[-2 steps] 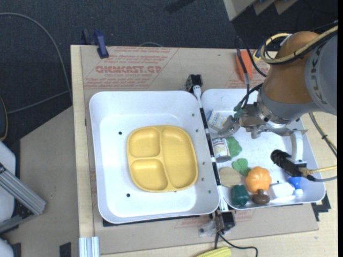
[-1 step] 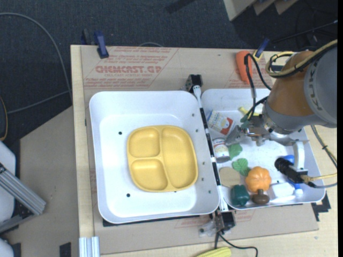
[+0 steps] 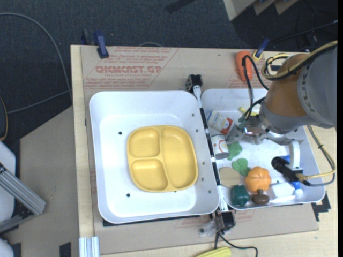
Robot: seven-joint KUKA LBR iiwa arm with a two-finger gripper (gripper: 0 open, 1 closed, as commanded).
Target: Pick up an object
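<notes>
- The tabletop [image 3: 128,68] carried two white bins side by side, touching along their shared edge.
- The left bin [image 3: 99,116] held one yellow plate [image 3: 161,158] with three compartments, lying flat near the middle of the bin.
- The right bin [image 3: 265,154] held all the small loose things.
- The arm [image 3: 300,95] came in over the right bin's right edge, and the gripper [image 3: 235,138] sat low over the left half of that bin, near the shared edge.
- Whether the gripper was wide, narrow or holding anything could not be told, because the wrist covered it from above.
- A crumpled white packet [image 3: 217,121] with red print lay near the right bin's far left corner, just beside the gripper.
- A green leaf [image 3: 235,151] lay directly on the near side of the gripper; contact between them could not be made out.
- A second green leaf [image 3: 241,166] lay just beyond it, toward the near edge.
- An orange fruit [image 3: 258,179] sat close to the near edge of the right bin, touching the second leaf.
- A dark green lump [image 3: 239,195] and a brown lump [image 3: 261,198] lay at the near edge, just under the fruit.
- A blue clamp [image 3: 100,43] gripped the tabletop's far left corner.
</notes>
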